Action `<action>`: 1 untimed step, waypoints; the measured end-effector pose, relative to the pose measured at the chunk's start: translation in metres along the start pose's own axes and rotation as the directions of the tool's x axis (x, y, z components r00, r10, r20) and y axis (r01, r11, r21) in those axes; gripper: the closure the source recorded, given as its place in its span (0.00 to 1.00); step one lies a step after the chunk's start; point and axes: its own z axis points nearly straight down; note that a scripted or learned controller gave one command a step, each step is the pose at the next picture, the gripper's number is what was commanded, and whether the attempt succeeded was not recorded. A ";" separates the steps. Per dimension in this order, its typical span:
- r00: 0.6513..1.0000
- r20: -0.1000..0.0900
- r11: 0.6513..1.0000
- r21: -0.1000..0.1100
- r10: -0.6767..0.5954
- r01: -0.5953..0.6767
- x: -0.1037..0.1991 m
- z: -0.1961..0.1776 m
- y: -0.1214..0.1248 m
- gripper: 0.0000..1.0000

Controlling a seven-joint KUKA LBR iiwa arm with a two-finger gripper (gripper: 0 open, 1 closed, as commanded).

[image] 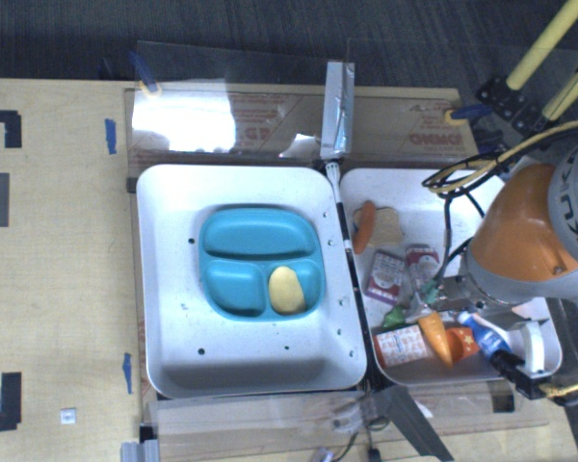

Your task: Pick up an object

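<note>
My gripper [435,301] is low in the right bin [405,183], under the arm's orange band. It hangs just above a small orange object [436,341] and a green piece [399,315]. A red-and-white box [398,347] lies at the bin's front edge, and a blue-and-white bottle [484,336] lies to the right of the orange object. Farther back are an orange carrot-like piece [364,225], a beige lump [389,225] and two printed packets [384,273]. The wrist hides what lies directly beneath it.
The left bin [164,287] holds a blue divided plate [255,237] with a yellow rounded object [286,290] in its front right compartment. A metal divider [336,114] stands behind the two bins. Cables [462,176] loop over the right bin's back corner.
</note>
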 end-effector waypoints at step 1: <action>1.000 -0.004 1.000 0.008 0.023 -0.023 0.062 -0.087 0.097 1.00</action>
